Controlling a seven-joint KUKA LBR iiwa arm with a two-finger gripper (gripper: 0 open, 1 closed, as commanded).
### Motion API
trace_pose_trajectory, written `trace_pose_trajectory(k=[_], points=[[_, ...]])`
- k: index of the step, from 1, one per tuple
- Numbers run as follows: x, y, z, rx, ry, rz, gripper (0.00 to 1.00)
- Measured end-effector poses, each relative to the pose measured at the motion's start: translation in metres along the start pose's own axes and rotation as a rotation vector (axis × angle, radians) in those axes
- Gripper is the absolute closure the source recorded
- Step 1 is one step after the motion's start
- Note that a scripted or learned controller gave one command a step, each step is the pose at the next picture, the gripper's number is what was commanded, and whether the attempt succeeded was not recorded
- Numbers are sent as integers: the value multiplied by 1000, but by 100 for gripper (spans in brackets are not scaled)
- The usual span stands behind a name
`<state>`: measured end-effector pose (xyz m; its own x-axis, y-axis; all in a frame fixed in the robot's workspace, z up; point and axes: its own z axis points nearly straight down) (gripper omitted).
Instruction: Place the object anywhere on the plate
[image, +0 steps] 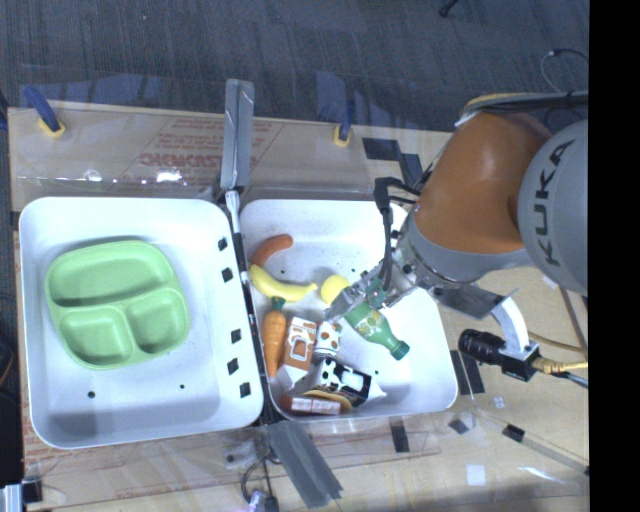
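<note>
- The gripper is low in the right bin, directly over the green bottle; how far it is open, or whether it grips anything, cannot be told.
- The bottle lies tilted beside a banana and carrot (packets crowd below).
- The green plate sits in the left bin.

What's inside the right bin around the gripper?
The right bin holds a banana, a carrot, a sausage, a lemon, a green bottle and small cartons. The arm covers the bin's upper right part; the gripper is above the bottle.
</note>
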<state>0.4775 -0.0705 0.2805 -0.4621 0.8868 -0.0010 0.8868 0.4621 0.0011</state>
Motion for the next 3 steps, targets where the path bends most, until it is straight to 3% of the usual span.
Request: trace_pose_trajectory(k=[1,2,3], points=[[53,32,11,2,2,-86,100],[40,21,9,1,0,161,100],[105,78,61,8,3,292,100]])
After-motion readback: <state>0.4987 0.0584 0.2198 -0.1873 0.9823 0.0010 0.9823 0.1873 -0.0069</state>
